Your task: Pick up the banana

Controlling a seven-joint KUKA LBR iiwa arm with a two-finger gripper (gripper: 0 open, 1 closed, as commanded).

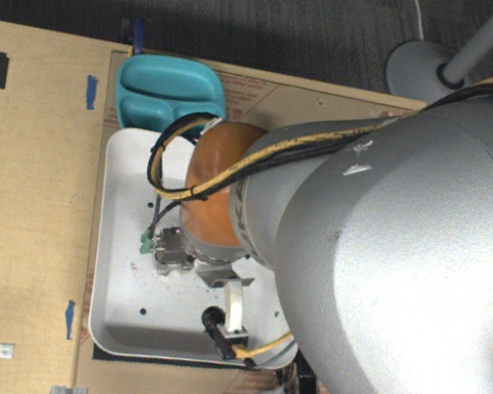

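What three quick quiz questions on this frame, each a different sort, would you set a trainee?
1. True or false: the grey arm reaches over the white bin.
2. Which colour is the band above the wrist? A) blue B) orange C) green
3. Fill in: the teal tray lies at the bin's ___ end in the camera view.

Key: 1 true; 2 B; 3 top (far). The banana cannot be made out.

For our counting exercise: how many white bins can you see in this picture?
1. A white bin lies left of centre, under the arm, with a teal tray at its far end. The arm covers the right side, so another bin may be hidden there.
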